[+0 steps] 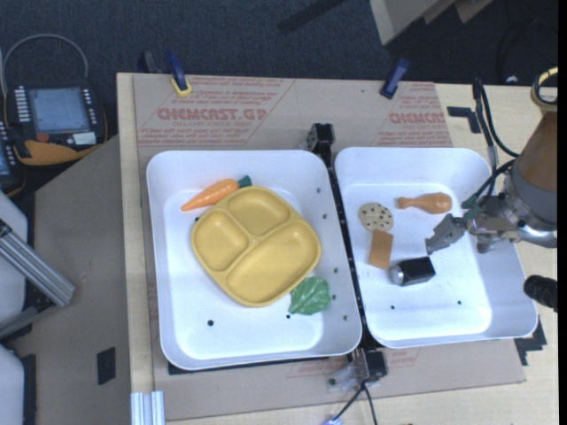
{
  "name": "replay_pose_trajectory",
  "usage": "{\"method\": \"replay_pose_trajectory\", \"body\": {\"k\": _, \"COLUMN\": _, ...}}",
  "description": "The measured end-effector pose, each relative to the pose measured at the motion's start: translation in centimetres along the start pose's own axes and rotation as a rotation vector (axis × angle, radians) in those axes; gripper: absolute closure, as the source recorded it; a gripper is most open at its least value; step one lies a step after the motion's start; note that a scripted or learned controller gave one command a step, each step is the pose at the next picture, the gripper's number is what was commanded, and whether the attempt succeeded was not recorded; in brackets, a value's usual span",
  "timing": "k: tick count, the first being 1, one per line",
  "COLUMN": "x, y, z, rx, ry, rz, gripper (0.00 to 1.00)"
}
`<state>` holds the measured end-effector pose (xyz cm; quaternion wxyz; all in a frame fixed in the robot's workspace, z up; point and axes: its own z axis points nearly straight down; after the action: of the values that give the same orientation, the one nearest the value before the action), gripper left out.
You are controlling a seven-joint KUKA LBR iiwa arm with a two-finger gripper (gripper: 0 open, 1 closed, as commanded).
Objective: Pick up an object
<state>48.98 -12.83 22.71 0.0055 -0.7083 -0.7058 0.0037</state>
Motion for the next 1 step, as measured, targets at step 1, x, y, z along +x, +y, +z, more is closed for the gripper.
{"method": "replay_pose_trajectory", "body": {"k": 1, "x": 0.04, "y": 0.26, "z": -0.59, "rx": -0.013, "ry": -0.002, "rz": -0.004, "gripper": 0.0}}
